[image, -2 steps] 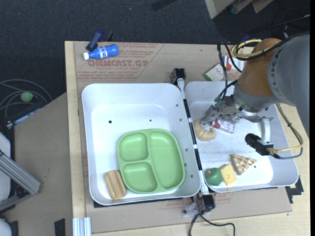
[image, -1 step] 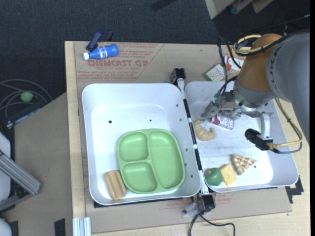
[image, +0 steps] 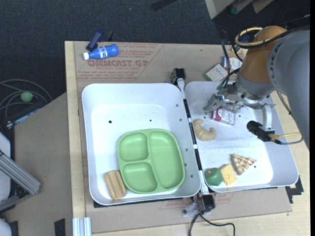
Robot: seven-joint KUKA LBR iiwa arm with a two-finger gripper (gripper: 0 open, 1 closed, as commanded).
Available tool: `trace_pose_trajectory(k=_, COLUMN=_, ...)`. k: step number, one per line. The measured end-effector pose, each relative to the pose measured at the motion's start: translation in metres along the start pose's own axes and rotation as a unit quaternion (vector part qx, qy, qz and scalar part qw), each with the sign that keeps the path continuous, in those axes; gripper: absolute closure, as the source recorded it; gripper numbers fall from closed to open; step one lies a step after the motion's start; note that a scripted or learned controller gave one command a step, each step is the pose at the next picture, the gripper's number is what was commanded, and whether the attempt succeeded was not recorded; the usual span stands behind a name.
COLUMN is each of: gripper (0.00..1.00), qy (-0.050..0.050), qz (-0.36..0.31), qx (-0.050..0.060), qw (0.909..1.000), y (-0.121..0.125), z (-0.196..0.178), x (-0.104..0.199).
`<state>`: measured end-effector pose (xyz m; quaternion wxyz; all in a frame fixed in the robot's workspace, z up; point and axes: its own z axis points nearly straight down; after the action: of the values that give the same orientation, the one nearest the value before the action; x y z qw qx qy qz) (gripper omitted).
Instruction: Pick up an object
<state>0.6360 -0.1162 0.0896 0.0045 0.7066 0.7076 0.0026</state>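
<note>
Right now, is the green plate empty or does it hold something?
Empty. All three compartments of the green plate show bare green; the tan bread piece lies beside it in the left bin.

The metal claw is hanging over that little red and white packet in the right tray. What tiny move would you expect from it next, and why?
Probably a short drop straight down. The two-finger gripper hovers at the far end of the right white bin, just above the small red and white packet, with nothing visibly between its fingers. The tan croissant-shaped pastry lies apart, toward the near side, so it should not interfere.
</note>
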Motion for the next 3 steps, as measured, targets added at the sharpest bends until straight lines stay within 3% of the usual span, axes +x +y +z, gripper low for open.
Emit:
trace_pose_trajectory(k=1, gripper=1.0, qy=-0.001, qz=-0.001, qx=-0.003, qw=1.0, y=0.002, z=-0.012, x=0.0)
trace_pose_trajectory(k=2, gripper=0.0, qy=-0.001, qz=-0.001, qx=-0.003, qw=1.0, y=0.002, z=-0.012, x=0.0)
trace_pose_trajectory(k=3, gripper=0.0, qy=0.001, qz=0.0, qx=-0.001, qw=1.0, y=-0.005, z=-0.001, x=-0.012)
